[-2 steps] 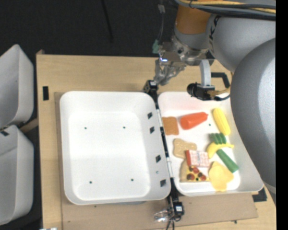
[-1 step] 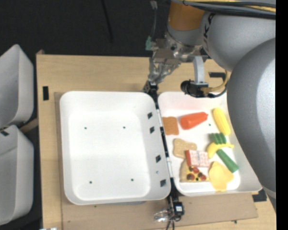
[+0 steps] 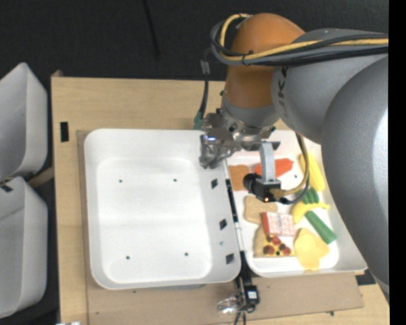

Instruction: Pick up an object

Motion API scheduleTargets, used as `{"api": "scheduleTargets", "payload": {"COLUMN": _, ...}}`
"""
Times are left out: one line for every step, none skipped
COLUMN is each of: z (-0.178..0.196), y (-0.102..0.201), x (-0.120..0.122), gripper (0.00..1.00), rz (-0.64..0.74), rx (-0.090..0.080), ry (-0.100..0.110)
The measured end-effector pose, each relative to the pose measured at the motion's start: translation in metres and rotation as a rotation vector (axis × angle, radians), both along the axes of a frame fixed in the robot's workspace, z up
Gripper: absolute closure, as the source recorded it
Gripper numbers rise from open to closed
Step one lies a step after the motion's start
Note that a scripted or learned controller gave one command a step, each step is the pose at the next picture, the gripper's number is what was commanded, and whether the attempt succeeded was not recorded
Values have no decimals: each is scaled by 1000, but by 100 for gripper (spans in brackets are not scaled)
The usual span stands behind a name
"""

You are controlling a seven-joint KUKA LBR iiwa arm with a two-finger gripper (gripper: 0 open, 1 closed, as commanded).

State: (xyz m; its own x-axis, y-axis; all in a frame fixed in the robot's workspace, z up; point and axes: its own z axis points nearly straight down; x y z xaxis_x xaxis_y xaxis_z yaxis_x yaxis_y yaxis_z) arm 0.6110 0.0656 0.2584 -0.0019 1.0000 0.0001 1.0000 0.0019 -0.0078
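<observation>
My gripper (image 3: 212,152) hangs over the inner wall between the two bins, at the top right corner of the left bin (image 3: 101,181). Nothing shows between its fingers. The right bin (image 3: 345,257) holds several toy foods. A brown biscuit (image 3: 237,176) lies closest to the gripper, just to its lower right. An orange-red piece (image 3: 284,166) and a yellow banana (image 3: 316,171) lie further right. Below them are a tan cracker (image 3: 252,212), a red and white pack (image 3: 279,224), green pieces (image 3: 321,226) and a yellow lemon (image 3: 310,250). The arm hides the top of the right bin.
The grey arm with its orange band (image 3: 260,59) covers the upper right of the view. The left bin's floor shows bare white. Wooden bench (image 3: 71,202) borders the bins, and white housings (image 3: 10,181) stand at the far left.
</observation>
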Motion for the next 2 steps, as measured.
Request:
{"api": "scheduleTargets", "payload": {"z": 98, "y": 28, "x": 82, "gripper": 100, "rz": 4, "rx": 2, "ry": -26}}
{"api": "scheduleTargets", "payload": {"z": 148, "y": 26, "x": 79, "gripper": 100, "rz": 5, "rx": 1, "ry": -16}}
